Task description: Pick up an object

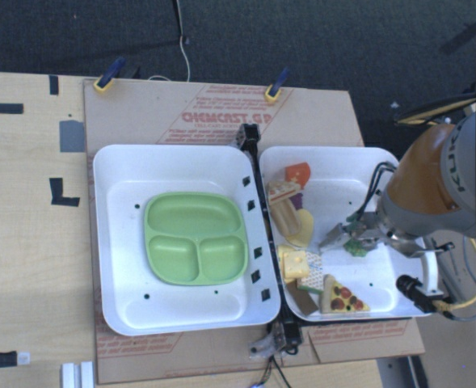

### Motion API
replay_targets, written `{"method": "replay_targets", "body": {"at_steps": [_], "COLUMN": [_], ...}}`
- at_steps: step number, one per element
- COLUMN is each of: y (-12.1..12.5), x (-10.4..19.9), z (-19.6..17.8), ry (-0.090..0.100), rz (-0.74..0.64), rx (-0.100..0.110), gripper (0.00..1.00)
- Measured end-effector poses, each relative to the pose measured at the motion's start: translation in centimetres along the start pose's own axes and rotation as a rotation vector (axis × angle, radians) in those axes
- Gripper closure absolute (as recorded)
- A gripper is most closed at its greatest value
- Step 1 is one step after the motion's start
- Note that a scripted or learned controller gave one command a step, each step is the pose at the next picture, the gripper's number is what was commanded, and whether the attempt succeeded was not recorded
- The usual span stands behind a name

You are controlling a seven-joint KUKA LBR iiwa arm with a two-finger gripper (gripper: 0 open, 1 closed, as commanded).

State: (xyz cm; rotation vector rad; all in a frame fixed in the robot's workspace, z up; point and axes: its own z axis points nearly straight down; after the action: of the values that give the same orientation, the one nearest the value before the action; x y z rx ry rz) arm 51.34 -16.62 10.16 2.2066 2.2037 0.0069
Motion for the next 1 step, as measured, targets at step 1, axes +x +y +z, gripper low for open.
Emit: {"method": "replay_targets", "body": {"at_steps": [1], "y": [3.95], "x": [5.5], "z": [1.18], "ry": [0.003], "rz": [-0.004], "rx": [0.004], "gripper": [0.0]}}
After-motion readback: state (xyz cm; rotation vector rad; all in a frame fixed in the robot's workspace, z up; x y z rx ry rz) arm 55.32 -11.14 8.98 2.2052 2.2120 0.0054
